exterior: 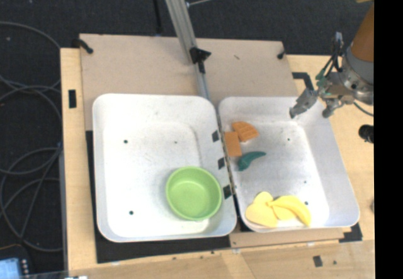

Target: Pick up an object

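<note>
Poised over the far right corner of the right bin (327,164), the gripper (315,105) has its two fingers spread apart with nothing between them. Inside that bin, an orange piece (239,136) and a small teal object (249,159) sit against the left wall, well apart from the gripper. Yellow banana-like pieces (279,210) lie at the near edge. A green bowl (194,192) (upright) rests in the left bin (138,139) on the table (145,63).

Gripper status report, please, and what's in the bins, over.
Gripper open, holding nothing, above right bin's far right corner. Orange pieces, teal piece, yellow bananas lie there. Green bowl in left bin. Nothing blocking.
</note>
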`<state>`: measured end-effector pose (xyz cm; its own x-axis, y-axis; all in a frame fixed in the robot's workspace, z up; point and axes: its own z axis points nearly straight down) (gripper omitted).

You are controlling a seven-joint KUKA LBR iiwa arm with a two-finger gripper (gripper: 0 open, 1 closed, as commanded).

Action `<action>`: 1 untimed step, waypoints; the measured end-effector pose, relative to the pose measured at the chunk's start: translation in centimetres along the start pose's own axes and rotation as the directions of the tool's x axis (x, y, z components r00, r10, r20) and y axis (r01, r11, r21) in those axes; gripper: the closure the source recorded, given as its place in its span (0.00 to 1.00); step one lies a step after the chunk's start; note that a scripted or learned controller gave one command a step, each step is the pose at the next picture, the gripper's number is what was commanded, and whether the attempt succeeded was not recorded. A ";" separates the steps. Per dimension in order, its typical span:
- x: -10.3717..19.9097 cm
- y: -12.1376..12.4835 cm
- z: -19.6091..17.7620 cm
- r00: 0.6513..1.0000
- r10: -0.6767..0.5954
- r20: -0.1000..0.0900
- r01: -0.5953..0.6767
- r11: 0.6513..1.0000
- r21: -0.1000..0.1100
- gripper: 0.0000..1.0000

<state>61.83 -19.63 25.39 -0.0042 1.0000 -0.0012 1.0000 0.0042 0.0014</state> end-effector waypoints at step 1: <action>0.0 0.0 0.0 1.000 0.000 0.001 0.000 1.000 0.000 0.00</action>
<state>61.82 -19.67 25.39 -0.0046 1.0000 -0.0021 1.0000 0.0046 0.0009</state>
